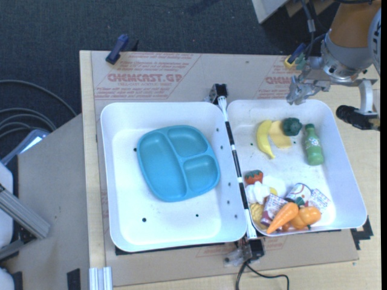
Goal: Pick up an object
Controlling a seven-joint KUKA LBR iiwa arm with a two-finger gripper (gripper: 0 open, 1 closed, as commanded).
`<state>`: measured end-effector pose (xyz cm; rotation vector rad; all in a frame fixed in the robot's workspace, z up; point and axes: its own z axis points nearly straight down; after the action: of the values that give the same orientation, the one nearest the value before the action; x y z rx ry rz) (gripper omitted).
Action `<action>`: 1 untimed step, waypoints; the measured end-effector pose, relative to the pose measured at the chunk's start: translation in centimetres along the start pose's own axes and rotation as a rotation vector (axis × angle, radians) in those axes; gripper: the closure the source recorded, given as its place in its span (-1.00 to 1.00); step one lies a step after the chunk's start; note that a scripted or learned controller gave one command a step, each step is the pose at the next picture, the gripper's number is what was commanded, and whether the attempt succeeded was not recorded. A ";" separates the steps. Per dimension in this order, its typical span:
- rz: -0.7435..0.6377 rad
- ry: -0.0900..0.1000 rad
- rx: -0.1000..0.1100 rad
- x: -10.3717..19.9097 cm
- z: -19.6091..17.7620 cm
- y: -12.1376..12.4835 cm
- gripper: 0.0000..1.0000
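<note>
the gripper (pixel 300 95) hangs over the far edge of the right bin (pixel 346 180), its fingers empty, slightly apart. a banana (pixel 264 139) and green bottle (pixel 313 145) lie below it.

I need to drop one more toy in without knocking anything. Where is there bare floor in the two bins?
Left bin: a bare strip runs around the blue divided plate, widest along the near edge. Right bin: a bare patch lies mid-bin, between the green bottle above and the pile with the carrot below. That near corner is crowded. The gripper hangs over the far rim.
</note>
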<state>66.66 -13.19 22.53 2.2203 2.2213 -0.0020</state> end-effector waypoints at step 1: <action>0.001 0.000 0.001 -0.9 0.3 0.0 1.00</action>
<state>66.64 -14.05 22.21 2.2221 2.2203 -0.0027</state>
